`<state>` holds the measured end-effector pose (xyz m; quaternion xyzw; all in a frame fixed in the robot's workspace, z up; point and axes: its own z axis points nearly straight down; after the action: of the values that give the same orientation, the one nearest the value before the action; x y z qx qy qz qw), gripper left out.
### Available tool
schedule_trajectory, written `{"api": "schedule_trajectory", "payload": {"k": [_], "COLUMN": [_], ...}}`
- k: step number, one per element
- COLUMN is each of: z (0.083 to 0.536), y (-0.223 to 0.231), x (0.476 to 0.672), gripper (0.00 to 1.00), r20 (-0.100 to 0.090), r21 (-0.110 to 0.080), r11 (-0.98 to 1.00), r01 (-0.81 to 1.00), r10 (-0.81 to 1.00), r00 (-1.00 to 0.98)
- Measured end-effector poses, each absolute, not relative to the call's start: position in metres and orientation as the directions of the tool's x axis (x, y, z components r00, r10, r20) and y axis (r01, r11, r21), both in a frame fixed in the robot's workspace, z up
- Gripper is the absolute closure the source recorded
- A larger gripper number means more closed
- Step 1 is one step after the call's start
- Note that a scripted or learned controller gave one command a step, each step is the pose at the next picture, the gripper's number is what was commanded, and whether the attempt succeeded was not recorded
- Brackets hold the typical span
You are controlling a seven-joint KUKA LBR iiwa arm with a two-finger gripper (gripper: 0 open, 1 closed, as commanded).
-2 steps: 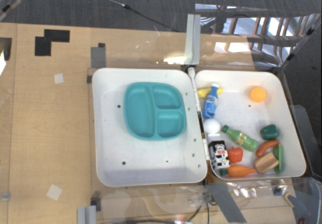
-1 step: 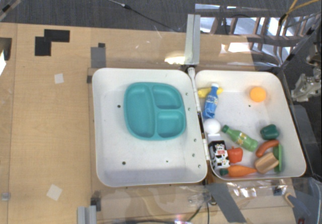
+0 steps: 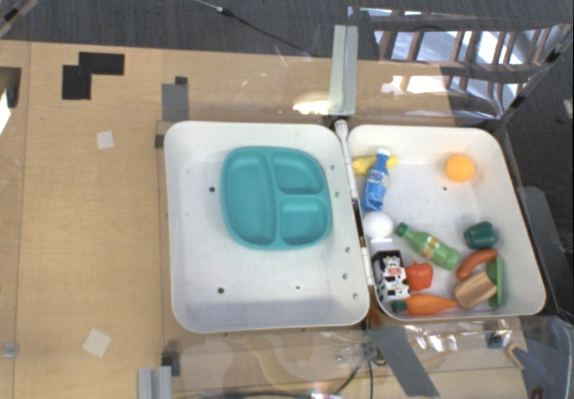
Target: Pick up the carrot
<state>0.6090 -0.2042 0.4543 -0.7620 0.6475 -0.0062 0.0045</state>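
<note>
The carrot (image 3: 432,304) is orange and lies on its side at the front edge of the right bin (image 3: 511,182), pointing right. A black and white toy (image 3: 391,276) and a small red piece (image 3: 420,276) sit just behind it. A brown bread-like piece (image 3: 474,290) touches its right end.
The right bin also holds a green bottle (image 3: 430,246), a blue bottle (image 3: 375,183), a white ball (image 3: 378,227), an orange ball (image 3: 460,168), a dark green pepper (image 3: 481,233) and a red sausage (image 3: 475,262). A teal divided plate (image 3: 275,196) sits in the left bin (image 3: 193,236).
</note>
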Motion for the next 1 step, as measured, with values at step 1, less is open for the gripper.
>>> {"api": "schedule_trajectory", "payload": {"k": [1], "z": [0.3225], "y": [-0.1945], "x": [0.5646], "gripper": [1.0], "r20": [-0.005], "r21": [0.0], "r11": [-0.349], "r01": [-0.937], "r10": [-0.937], "r00": [0.349]}}
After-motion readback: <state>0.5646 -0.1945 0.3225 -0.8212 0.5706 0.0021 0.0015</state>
